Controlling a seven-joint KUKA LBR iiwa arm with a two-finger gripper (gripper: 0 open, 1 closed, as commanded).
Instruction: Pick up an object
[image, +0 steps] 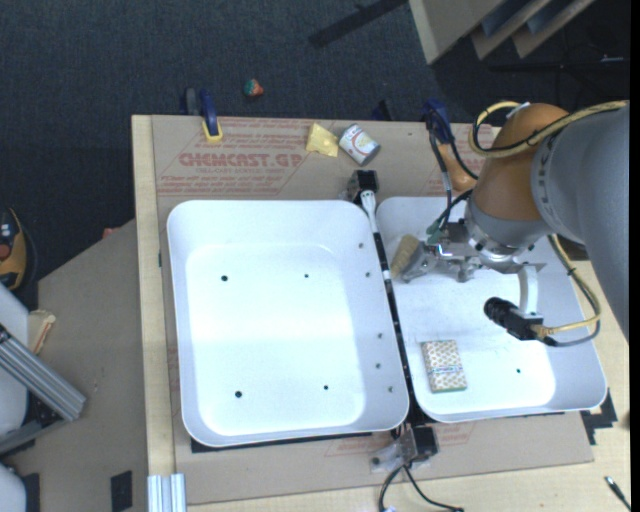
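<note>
Nearest the camera, a small speckled block (443, 365) lay flat on the floor of the right bin (570, 385), close to its front edge. Further back, the gripper (418, 258) reached low toward the bin's left wall, touching or just beside a tan object (404, 252) (whether it gripped anything, I cannot tell). Beyond, a yellow scrap (322, 140) rested on the bench (250, 150).
</note>
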